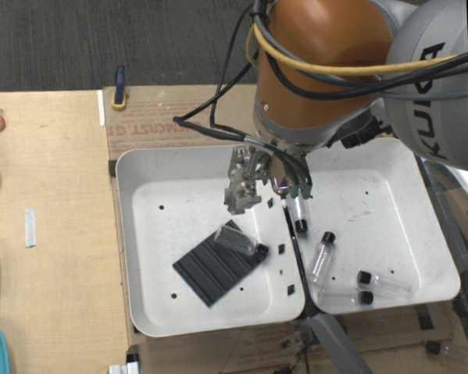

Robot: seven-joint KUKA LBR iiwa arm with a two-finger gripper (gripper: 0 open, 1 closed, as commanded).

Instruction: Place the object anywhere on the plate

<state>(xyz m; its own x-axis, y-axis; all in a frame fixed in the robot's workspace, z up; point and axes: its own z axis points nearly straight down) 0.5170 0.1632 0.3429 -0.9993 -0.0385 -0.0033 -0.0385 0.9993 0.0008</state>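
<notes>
Right white bin [423,211], front: two clear plastic vials with black caps [384,285]; a third such vial [321,257] lies near the divider. Left white bin [142,226]: dark grey ribbed rectangular plate [207,271], flat and askew. The clear black-capped task vial [238,239] rests on its far corner. Beyond it, the metal gripper [242,196] hangs just above; cannot tell how far open it is, and nothing is visibly held.

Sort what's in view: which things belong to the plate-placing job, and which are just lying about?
Job: gripper over the left bin; dark ribbed plate in that bin; clear tube lying on the plate's upper corner.
Lying about: loose tubes in the right bin; blue clip on the bench.
</notes>
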